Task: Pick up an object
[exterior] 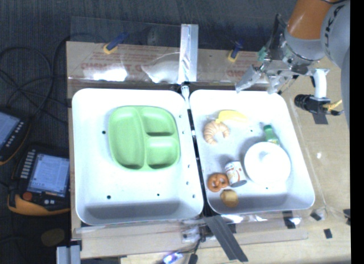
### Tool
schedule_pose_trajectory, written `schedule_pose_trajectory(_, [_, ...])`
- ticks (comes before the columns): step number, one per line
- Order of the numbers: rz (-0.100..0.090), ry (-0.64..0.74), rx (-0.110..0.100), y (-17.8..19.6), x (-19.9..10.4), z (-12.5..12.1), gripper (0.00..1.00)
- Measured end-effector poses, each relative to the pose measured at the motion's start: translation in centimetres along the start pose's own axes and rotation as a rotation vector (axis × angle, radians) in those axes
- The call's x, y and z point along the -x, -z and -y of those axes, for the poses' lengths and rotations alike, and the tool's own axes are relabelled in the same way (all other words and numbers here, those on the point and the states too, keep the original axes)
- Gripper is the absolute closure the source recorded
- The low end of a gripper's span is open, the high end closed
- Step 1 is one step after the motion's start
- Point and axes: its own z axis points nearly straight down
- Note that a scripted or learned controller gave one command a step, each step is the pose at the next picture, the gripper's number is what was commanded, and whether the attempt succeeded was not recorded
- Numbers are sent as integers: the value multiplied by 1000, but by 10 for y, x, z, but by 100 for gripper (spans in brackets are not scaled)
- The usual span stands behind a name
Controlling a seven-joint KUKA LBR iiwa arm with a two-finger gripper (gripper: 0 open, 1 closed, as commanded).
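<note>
Hovering above the right bin's (296,137) far rim, pincer (257,82).

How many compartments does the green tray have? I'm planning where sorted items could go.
3. The green tray in the left bin has one long compartment down its left side and two smaller ones stacked on its right, upper and lower.

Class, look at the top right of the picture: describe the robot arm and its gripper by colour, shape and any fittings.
The rounded grey arm carries a broad orange band above the wrist. Below it sits a metallic silver-grey gripper with thin fingers and small teal-green fittings.
</note>
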Motion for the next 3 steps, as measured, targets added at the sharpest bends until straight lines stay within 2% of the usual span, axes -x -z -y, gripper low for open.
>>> schedule_pose_trajectory(1, [1, 5, 1, -149, -25, 19, 0])
schedule_pose_trajectory(2, [-2, 4, -6, -142, -25, 21, 100])
schedule_pose_trajectory(3, [1, 27, 1, -32, -93, 28, 100])
